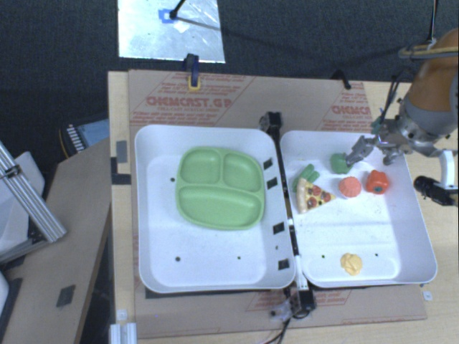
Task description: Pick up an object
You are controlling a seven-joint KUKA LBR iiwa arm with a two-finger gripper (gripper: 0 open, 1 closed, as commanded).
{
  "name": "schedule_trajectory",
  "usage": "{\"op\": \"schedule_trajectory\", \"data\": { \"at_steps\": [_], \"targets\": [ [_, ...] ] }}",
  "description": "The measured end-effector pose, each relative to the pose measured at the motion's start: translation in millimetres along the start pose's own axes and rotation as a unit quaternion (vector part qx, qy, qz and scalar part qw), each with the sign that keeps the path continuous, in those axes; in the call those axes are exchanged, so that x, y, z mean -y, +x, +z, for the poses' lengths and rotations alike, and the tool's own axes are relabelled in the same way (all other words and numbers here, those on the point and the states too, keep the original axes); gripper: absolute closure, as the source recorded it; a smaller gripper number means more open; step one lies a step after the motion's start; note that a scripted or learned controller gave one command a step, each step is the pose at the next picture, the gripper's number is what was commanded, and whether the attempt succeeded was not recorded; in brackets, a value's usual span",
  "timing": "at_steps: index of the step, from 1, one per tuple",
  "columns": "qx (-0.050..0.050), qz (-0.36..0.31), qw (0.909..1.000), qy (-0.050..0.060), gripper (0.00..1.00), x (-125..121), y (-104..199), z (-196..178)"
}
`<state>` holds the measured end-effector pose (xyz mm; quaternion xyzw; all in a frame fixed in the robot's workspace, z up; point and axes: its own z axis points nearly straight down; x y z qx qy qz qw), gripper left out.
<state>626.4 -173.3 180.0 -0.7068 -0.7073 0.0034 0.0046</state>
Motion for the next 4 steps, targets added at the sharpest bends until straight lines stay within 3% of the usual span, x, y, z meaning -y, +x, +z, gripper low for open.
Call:
{"op": "schedule_trajectory", "data": {
  "at_steps": [1, 3, 4],
  "targets": [
    [0.001, -0.001, 1.0, -0.006, 0.0, -3, 0, -8],
    [0.0, -0.001, 1.0, -0.007, 0.0, -3, 4, 97],
    [0.001, -0.002, 1.0, -0.009, 1.0, -4, 4, 84]
  ]
}}
